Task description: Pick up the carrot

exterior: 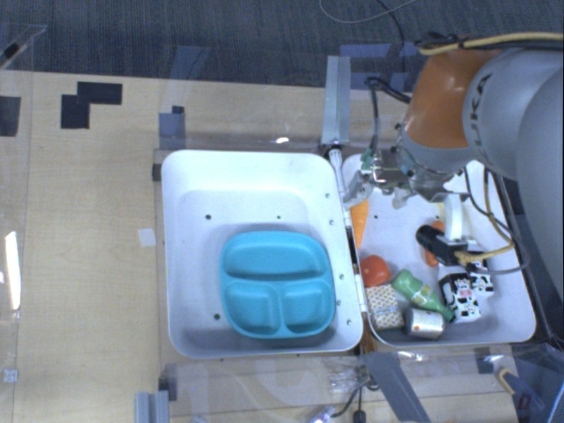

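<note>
Arm reaches in from the right, wrist bent down over the right bin's (520,324) upper left corner. Gripper (381,176) hangs just above the carrot (359,221), which lies against the bin's left wall. Jaw state cannot be told. Left bin (189,192) holds a blue tray (278,282).

Carrot (359,220) at right bin's (520,324) left wall, under the arm (493,86).

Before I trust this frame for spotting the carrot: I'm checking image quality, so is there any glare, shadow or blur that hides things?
Camera view: sharp overall; bright glare streaks on the clear panel at far left; soft shadow under the sky-blue divided plastic tray; the grey arm covers part of the right white bin, leaving the orange tapered carrot partly visible.
</note>
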Robot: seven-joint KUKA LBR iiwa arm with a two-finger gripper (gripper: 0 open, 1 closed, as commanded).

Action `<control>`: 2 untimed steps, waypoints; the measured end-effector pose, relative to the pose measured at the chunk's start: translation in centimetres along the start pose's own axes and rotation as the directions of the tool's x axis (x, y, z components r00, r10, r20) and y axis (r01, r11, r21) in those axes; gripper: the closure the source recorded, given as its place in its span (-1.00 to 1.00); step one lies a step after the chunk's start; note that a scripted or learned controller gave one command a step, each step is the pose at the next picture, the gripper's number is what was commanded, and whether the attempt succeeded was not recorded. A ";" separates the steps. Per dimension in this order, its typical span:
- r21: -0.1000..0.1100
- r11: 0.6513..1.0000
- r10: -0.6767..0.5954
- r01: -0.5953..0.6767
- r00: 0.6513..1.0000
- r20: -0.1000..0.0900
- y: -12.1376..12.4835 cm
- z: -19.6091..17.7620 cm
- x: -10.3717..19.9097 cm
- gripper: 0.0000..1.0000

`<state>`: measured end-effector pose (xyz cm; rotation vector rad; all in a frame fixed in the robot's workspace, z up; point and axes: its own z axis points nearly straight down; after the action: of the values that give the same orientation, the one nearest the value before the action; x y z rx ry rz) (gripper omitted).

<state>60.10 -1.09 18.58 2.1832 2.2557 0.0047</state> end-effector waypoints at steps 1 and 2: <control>-0.002 1.000 -0.031 0.031 1.000 0.001 5.9 0.0 -3.0 -1.00; 0.000 0.996 -0.094 0.094 0.996 0.000 -1.6 0.0 -0.8 -1.00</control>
<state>58.55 -1.90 18.57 2.0752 2.3554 0.0050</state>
